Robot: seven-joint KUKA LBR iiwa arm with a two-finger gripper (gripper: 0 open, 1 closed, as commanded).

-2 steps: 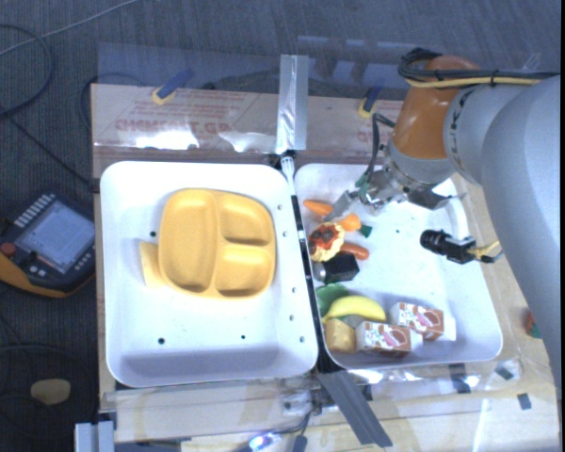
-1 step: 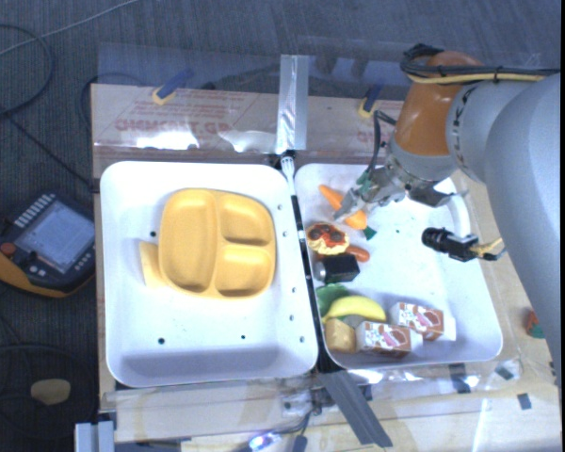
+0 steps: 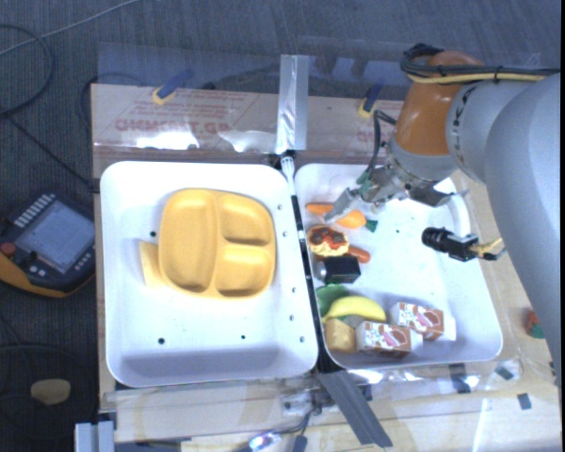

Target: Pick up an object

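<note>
- In the camera view, we saw the grey arm (image 3: 508,130) reach in from the right over the right bin (image 3: 471,295), its orange band (image 3: 424,125) above the bin's far edge.
- The gripper (image 3: 348,203) was low over the far left part of that bin. We could not tell whether it was released or clenched, and nothing was visibly held in it.
- An orange piece (image 3: 353,220) lay just beside the gripper's tip, and a second orange piece (image 3: 320,208) lay a little to its left, near the bin wall.
- In front of these lay a small dark, yellow and red toy (image 3: 328,241), then a black block (image 3: 341,269) just in front of it.
- Nearer the front lay a banana (image 3: 358,307) with a green piece (image 3: 330,292) at its left end.
- Two printed cartons sat in the front: one carton (image 3: 386,338) close to the front wall, the other carton (image 3: 424,320) just to its right, touching or nearly so.
- A tan lump (image 3: 338,332) lay in the front left corner, beside the first carton.
- The left bin (image 3: 132,347) held a yellow divided tray (image 3: 217,243), well apart from the gripper.
- A handheld pendant (image 3: 52,243) lay on the floor to the left of the bench.
</note>
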